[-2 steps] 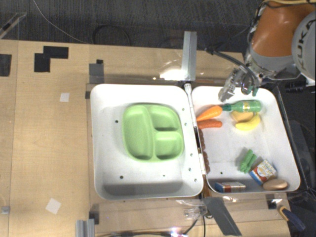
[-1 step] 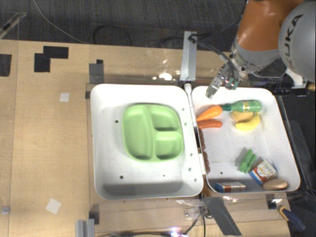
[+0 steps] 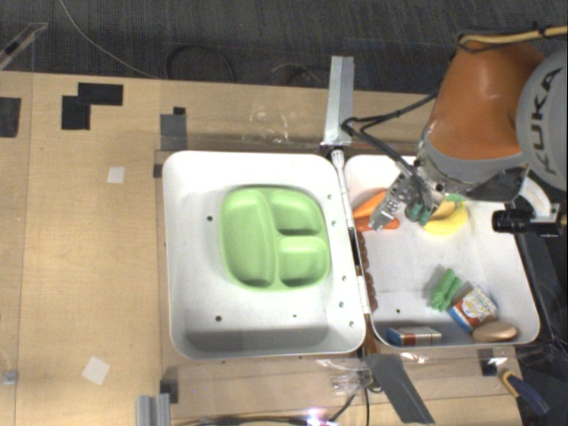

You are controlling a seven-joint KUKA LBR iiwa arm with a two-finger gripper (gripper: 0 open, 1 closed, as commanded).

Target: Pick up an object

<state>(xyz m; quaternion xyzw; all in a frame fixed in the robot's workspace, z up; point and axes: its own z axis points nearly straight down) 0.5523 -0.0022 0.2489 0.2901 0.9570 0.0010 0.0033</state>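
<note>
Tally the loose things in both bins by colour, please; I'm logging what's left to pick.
Green: 2, the divided tray and a small green piece
Orange: 1, by the divider
Yellow: 1, partly under the tool
Tan: 1
Multicoloured: 2, a small packet and a marker-like stick
Total: 7

Bins (image 3: 191, 327): white plastic, smooth, slight sheen. Green tray (image 3: 271, 236): matt plastic. Bench (image 3: 80, 264): pale wood, matt. Divider bar (image 3: 338, 105) at 12 o'clock: bare metal. Arm band (image 3: 479, 96): glossy orange. Floor (image 3: 266, 16): dark carpet, rough.
</note>
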